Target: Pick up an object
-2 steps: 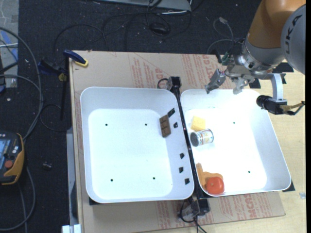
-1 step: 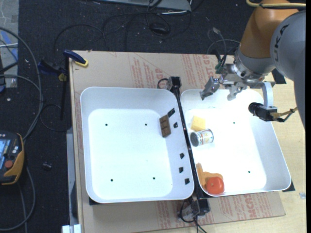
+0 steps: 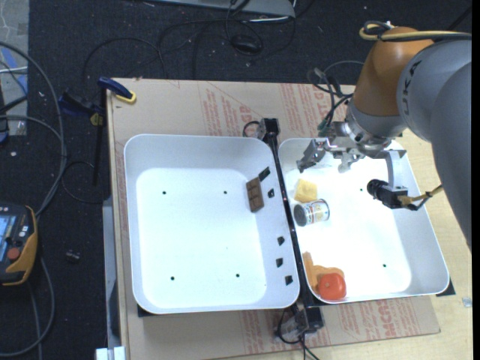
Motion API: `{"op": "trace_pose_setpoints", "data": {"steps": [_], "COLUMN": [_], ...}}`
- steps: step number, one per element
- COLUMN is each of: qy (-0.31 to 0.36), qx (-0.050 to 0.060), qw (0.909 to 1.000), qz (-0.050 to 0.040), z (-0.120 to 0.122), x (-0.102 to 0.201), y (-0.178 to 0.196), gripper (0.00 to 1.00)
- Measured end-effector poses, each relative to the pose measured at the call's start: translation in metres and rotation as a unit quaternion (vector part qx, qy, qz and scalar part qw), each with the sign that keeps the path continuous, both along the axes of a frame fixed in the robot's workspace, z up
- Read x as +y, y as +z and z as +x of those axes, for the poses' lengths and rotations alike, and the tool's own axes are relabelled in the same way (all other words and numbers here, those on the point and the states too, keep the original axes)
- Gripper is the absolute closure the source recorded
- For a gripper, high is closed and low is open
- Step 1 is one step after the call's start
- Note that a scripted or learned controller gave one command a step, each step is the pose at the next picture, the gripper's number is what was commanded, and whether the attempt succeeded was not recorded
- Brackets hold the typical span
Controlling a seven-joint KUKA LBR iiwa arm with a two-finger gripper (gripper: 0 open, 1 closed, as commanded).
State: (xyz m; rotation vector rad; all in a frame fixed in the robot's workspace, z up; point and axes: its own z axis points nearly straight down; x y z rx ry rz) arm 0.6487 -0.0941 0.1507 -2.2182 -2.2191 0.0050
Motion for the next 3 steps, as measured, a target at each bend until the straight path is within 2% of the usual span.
{"op": "trace_pose_setpoints", "data": {"steps": [1,2,3], "qy": [0.000,0.000,0.000], "qx": [0.000,-0.003,-0.005], "qw": [1.0000,1.0000,1.0000], "qz": [-0.0001,-0.0003,-0.0006], "z": [-0.001,0.000,0.008], "x": [0.000,0.000,-0.003], "y": [-0.053,-0.040,0.006], "gripper": [0.00,1.00,1.00]}}
